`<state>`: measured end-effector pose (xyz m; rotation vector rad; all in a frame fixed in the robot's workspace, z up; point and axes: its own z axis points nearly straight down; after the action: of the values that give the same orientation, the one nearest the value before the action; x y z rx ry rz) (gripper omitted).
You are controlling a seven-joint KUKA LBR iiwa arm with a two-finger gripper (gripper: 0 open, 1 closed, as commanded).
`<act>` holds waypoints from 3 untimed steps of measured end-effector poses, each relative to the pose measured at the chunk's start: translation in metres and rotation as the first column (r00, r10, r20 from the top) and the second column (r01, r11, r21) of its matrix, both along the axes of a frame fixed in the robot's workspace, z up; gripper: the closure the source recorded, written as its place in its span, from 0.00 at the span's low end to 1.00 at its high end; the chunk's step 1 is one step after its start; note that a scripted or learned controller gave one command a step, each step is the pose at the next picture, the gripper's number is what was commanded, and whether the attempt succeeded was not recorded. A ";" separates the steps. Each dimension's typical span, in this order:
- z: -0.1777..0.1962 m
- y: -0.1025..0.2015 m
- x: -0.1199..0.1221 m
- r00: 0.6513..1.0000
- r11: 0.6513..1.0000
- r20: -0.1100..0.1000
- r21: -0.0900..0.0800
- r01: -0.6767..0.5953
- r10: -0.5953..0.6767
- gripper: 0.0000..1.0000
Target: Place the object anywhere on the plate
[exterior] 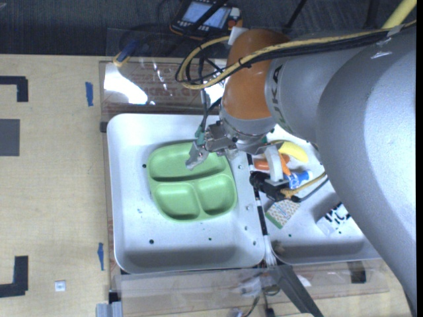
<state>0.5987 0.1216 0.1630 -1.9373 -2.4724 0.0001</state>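
Camera view | gripper over green plate | finger state: cannot tell | long axis left-right

bench | two white bins side by side

the arm is a thick, smooth grey tube with rounded joints. above the green divided plate a glossy orange band wraps it at the wrist. yellow and black cables loop beside that band and run along the grey shell. below the band, a small metal gripper of grey and silver parts.
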 end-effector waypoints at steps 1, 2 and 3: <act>-0.069 0.018 0.028 0.969 0.969 0.005 0.004 -0.248 0.248 0.00; 0.003 0.075 -0.047 0.996 0.996 -0.001 0.000 -0.089 0.089 0.00; 0.013 0.075 -0.046 0.996 0.996 0.001 0.001 -0.088 0.088 1.00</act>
<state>0.5523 0.1967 0.1758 -1.8259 -2.5557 -0.0015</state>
